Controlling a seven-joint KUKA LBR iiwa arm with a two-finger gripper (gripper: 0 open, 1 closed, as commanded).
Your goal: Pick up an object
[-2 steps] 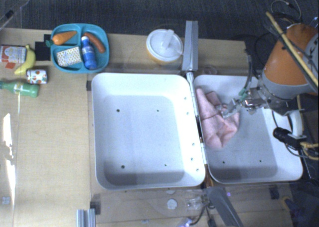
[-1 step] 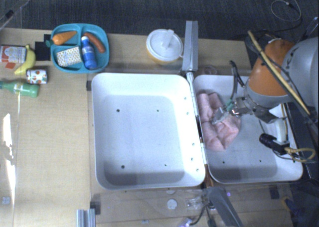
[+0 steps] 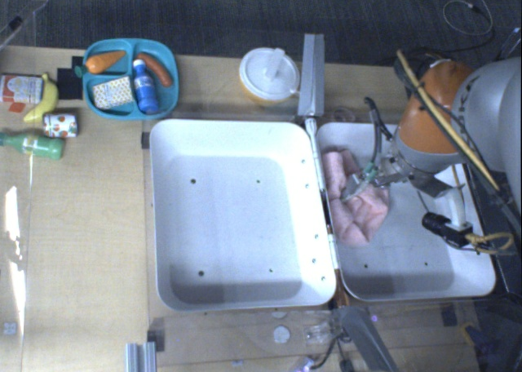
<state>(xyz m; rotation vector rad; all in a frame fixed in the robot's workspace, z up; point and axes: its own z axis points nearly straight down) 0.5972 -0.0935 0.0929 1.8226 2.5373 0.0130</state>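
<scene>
The pink cloth [image 3: 353, 199] is lying crumpled in the right bin [image 3: 424, 276], hard against its left wall. My pincer [image 3: 364, 176] is sitting right on the cloth's upper edge, touching it, though I cannot tell how it is set. I am worrying that soft folds may be slipping free as I lift, or that I am catching only a thin layer, leaving the bulk behind in the bin
</scene>
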